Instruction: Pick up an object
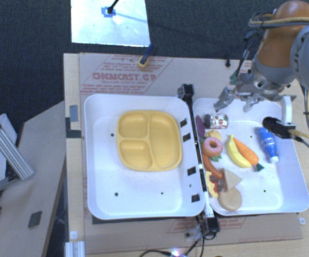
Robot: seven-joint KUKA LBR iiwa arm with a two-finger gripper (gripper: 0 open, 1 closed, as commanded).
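Note:
My gripper (235, 101) hangs over the far edge of the right bin (293, 186), open, with nothing between its fingers. Just below and left of it lies a small can (218, 121). Further toy food fills that bin: a pink donut (213, 146), a banana (234, 153), a carrot (245, 151), a blue bottle (268, 143), a purple eggplant (200, 126), a red sausage (210, 167), a sandwich wedge (231, 179) and a tan round cookie (230, 199).
The left bin (100, 186) holds a yellow divided plate (148, 140). A black divider strip (194, 143) runs between the bins. A black cable fitting (277, 126) hangs off the arm above the blue bottle. A metal frame (4, 149) stands at the far left.

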